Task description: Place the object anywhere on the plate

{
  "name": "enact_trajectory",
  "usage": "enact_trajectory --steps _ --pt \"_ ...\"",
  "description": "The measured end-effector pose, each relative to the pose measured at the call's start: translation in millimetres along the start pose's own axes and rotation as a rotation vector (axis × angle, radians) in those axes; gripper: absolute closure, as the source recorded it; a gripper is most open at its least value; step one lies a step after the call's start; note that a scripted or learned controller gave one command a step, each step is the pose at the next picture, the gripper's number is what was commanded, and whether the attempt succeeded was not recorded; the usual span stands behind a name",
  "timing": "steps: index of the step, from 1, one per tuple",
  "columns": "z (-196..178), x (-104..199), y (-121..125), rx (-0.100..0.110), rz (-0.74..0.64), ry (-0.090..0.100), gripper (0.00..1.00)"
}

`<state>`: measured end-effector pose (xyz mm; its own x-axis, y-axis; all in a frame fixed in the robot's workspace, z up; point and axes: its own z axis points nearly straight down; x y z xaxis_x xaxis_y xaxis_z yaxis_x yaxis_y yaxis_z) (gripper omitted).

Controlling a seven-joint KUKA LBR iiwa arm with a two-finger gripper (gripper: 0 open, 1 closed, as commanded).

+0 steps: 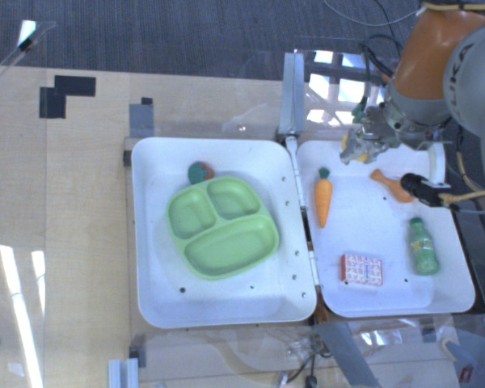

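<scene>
A green divided plate [222, 226] lies in the left bin [158, 297]. A small teal and red object [200, 170] rests just behind the plate's far rim. In the right bin [453, 293] are a carrot [322, 201], an orange piece [390, 183], a green bottle [423, 246] and a small red-and-white patterned box [361, 269]. My gripper [356, 149] hangs over the far edge of the right bin, above and right of the carrot's green top and left of the orange piece. I see nothing held in it.
A raised divider [301, 217] separates the two bins. A metal frame [295, 87] stands behind them, close to the gripper. The arm's grey and orange body [444, 55] fills the upper right.
</scene>
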<state>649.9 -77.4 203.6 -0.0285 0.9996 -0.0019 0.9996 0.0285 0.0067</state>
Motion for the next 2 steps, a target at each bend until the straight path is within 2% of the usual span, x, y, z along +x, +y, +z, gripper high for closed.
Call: enact_trajectory --steps 1,2 --pt "18 88 -17 0.002 -0.205 0.003 1.0" --pt "53 194 -32 0.003 -0.371 0.004 1.0"
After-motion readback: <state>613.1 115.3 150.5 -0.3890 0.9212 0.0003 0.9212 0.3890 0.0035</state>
